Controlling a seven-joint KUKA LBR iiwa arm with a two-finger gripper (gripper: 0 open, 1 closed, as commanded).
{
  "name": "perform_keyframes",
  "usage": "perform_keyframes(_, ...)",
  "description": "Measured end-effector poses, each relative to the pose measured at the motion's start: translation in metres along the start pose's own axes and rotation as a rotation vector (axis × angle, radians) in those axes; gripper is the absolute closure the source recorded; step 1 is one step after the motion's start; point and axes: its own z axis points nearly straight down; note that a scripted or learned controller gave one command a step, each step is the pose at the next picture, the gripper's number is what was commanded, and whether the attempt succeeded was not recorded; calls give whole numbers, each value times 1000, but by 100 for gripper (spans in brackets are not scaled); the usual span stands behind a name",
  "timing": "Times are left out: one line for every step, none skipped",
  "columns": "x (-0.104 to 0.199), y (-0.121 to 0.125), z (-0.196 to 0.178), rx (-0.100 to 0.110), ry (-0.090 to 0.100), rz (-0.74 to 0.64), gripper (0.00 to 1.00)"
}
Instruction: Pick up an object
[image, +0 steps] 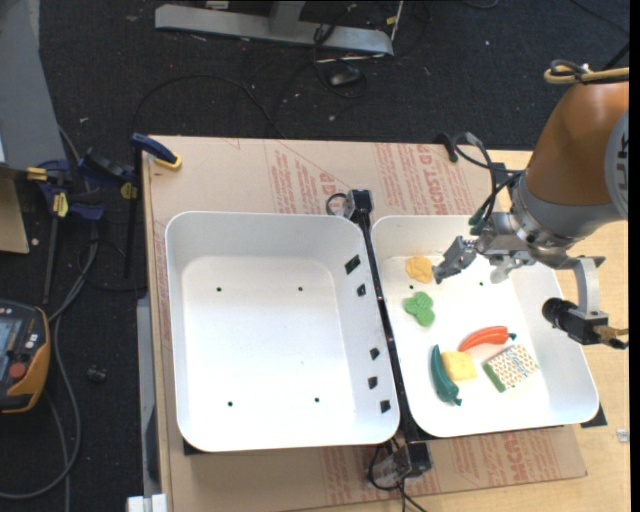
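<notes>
The right bin holds several small objects. A yellow lump lies near its back left, with a green piece just in front of it. Toward the front lie a red chilli-shaped piece, a yellow block, a dark teal curved piece and a patterned green-edged block. My gripper hangs over the back of the right bin, just right of the yellow lump. Its dark fingers point left toward that lump, and nothing shows between them.
The left bin shows only its white floor with a few dark dots. A black divider with clips runs between the bins. Cables and clamps lie off the bench at the left. The arm's wrist overhangs the right bin's back right corner.
</notes>
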Motion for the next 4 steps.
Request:
perform_keyframes(7, 22, 107, 9, 1, -1, 0)
perform_keyframes(-22, 36, 11, -8, -2, 1, 0)
perform_keyframes(12, 67, 79, 6, 1, -3, 0)
perform_keyframes(38, 86, 29, -4, 0, -61, 0)
